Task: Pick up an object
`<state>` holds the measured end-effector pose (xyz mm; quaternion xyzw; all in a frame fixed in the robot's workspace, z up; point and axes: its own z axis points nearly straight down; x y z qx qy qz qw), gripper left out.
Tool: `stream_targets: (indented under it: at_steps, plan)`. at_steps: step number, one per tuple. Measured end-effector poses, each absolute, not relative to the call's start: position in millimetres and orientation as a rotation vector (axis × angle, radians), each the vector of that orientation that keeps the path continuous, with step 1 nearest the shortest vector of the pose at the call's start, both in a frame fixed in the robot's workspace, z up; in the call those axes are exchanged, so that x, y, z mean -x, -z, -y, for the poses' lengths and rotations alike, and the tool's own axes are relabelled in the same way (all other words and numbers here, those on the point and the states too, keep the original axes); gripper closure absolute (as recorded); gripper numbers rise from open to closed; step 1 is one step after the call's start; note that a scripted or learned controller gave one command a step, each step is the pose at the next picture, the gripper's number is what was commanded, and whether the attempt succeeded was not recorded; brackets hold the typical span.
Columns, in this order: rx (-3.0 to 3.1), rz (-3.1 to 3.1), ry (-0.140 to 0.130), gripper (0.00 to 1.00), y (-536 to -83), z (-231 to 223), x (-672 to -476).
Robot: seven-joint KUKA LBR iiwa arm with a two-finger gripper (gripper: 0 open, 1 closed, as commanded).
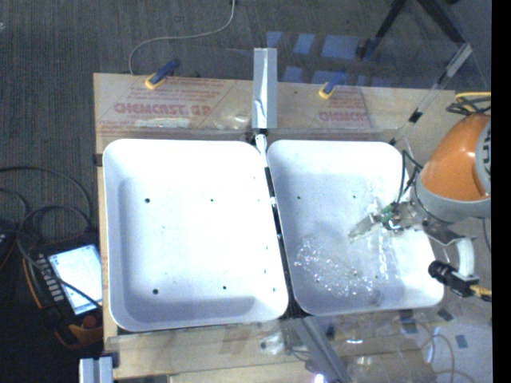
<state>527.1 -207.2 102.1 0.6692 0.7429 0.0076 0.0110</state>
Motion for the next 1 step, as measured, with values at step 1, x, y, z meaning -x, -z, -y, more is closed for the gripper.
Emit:
stream_targets:
  at_steps: [1]
  plan:
    - [-2.131, -2.309, 0.001, 1.0, -201.2, 139.6, -516.3]
